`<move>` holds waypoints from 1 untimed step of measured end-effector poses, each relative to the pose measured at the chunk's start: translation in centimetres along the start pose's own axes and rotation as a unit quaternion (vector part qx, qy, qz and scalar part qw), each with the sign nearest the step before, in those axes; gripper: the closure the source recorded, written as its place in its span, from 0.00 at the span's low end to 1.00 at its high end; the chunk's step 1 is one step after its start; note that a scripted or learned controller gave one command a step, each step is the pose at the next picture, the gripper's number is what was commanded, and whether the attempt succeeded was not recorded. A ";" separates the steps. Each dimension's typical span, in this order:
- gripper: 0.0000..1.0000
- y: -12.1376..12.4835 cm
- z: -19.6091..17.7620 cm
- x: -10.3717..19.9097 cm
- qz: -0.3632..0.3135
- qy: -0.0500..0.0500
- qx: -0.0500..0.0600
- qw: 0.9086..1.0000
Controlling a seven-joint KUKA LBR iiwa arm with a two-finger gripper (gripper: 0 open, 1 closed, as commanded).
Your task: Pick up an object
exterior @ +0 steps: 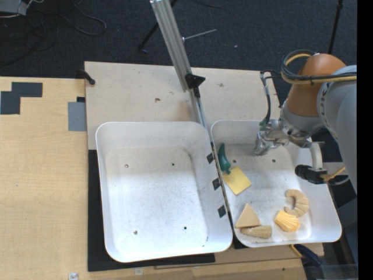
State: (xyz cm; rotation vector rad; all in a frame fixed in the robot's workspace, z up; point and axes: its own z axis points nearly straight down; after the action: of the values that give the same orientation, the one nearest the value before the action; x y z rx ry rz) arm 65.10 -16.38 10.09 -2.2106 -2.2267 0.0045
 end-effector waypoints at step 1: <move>1.00 -0.7 -5.9 0.3 0.002 -0.001 -0.005 1.000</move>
State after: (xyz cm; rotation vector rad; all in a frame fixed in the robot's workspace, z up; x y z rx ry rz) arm 64.46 -16.06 16.01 -2.2205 -2.2276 -0.0038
